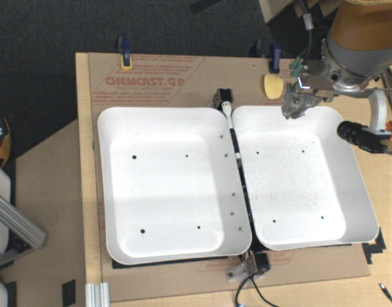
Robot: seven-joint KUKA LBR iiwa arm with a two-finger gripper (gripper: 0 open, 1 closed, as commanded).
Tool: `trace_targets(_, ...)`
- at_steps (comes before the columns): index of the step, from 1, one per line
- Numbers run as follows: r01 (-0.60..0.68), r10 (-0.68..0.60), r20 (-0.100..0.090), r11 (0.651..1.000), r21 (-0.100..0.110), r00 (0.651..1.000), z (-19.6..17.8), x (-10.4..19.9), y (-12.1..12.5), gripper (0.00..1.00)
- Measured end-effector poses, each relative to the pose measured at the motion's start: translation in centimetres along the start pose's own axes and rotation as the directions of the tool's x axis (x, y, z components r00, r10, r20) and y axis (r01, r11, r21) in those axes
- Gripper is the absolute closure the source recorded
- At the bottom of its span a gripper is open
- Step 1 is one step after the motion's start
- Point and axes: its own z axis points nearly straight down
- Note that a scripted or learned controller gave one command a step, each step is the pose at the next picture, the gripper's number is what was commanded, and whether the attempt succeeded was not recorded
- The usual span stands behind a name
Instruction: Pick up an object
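Note:
A small pale yellow object (272,86) lies on the brown board just behind the far rim of the right bin (349,171). My gripper (294,109) hangs over the far left corner of that bin, a little to the right of the yellow object and apart from it. The grey arm with its orange band (362,18) comes in from the upper right. I see nothing held under the gripper.
The left bin (112,171) lies beside the right one, with a black strip (237,158) along the seam between them. Blue clamps (125,47) hold the board's far edge. A black fitting (359,135) juts over the right bin's far right rim.

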Motion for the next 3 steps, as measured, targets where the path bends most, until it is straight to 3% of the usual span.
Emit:
trace_targets(1, 0.004, -0.004, 0.0, 1.0, 0.0, 1.0, 5.8, 2.7, 5.5, 1.0)
trace_targets(2, 0.001, -0.001, 0.001, 1.0, -0.007, 1.0, 1.5, 2.5, 4.6, 1.0)
trace_targets(3, 0.006, -0.006, -0.001, 1.0, -0.001, 1.0, 7.1, 8.3, 8.6, 1.0)
